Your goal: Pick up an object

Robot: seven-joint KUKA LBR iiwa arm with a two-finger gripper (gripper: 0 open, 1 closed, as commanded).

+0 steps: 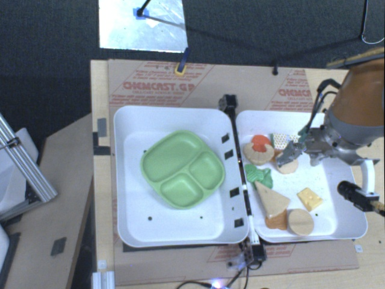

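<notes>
1. Dark carpet lay behind the table (102, 179), with a shiny sheet (144, 17) on the floor at the top of the camera view and a metal frame (24, 167) at the left edge.
2. Brown cardboard (162, 80) with red print sat under two white bins placed side by side.
3. Left bin (129, 221) held a green divided plate (182, 168), tilted relative to the bin walls, near its centre.
4. Right bin (349, 218) held the toy food: a bun with a red top (258, 149), a green leafy piece (258, 174) just below it, a wedge (272, 200) pointing up-left, a round disc (300, 221) beside the wedge's wide end, a yellow cheese block (309, 198), and a patterned cracker (280, 140) near the back wall.
5. Arm (361, 110) reached in from the right, orange band above the wrist; the tool (289, 155) hung low over the upper middle of the right bin.
6. Tool tips sat just right of the bun and over a pale round piece (289, 166). Whether the jaws were apart or closed could not be told; nothing was seen between them.
7. Judged step: approach and descent toward a pick, with the bun or the pale piece the likely target. No grasp was confirmed.
8. Next move would call for centring on one item, closing firmly, then lifting straight up; crowding by the bun and leaf raised the risk of a nudge or a double contact.
</notes>
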